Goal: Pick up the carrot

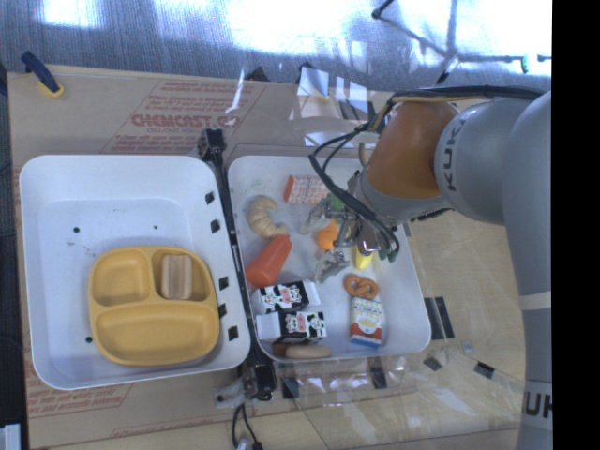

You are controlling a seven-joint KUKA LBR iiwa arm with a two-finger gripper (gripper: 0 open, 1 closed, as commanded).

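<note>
Hidden: we see the gripper (330, 242) low in the right bin (403, 293), its fingers a tangle of metal and cables under the orange wrist band; the arm covers the bin's upper right corner.
Jaws: we cannot tell how far apart they stand, nor whether anything sits between them.
Hard to make out: a small orange piece (326, 236) sits right at the fingers, partly covered; a yellow bit (364, 259) just beside it is too small for us to name.
Carrot: the carrot (269, 260), red-orange and tapered, lies at the left side of the right bin, left of the gripper and apart from it.
Bins: two, side by side, white and shallow.
Left bin (56, 204): one yellow divided tray (150, 331), with one tan piece (175, 276) in its upper right compartment.
Cow-print cartons: two (284, 296), one below the other, just under the carrot.
Others, one each: a croissant (263, 216) above the carrot, a red-and-white packet (304, 189) near the top, a pretzel (361, 287), a juice box (367, 321) below it, and a sausage-like piece (307, 351) at the bottom rim.
</note>
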